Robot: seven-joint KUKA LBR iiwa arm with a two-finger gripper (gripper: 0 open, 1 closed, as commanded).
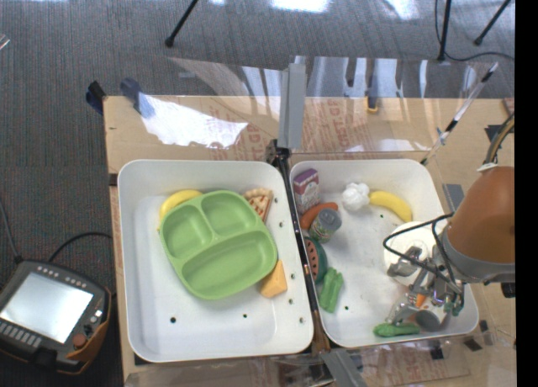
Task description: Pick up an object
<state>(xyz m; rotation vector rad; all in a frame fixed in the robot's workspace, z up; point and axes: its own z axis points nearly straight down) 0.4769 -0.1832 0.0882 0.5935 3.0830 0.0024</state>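
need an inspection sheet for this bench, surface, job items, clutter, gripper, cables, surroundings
surface: cardboard-covered bench bearing left bin and right bin side by side
job's things, right bin: banana, white ball, small carton, tin can, green pieces near the bin divider
clutter, left bin: green divided plate lying over a yellow item, a waffle-like piece and an orange wedge
gripper: gripper low in the right bin's near right corner; nothing seen between fingers
cables: thin cables looped at the wrist; a cable runs to the pendant
surroundings: teach pendant on carpet, tripod legs behind
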